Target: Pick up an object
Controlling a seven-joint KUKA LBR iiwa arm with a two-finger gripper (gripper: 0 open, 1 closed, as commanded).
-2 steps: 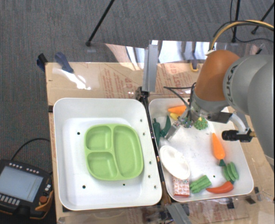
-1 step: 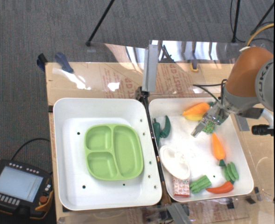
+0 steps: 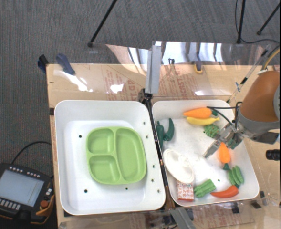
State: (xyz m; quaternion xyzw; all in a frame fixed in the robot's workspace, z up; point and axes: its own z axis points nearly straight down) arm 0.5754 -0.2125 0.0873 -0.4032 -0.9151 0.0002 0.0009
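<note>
While hand [image 3: 220, 146] hovers, open/closed unclear, small orange carrot [image 3: 224, 154] lies alongside in rt bin [image 3: 176, 109].

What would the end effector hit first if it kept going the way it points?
Probably the white round lid: the end effector points down-left toward it over bare bin floor. Its height above the floor is unclear.

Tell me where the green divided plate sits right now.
The green plate lies flat in the middle of the left bin, apart from the toys in the right bin.
</note>
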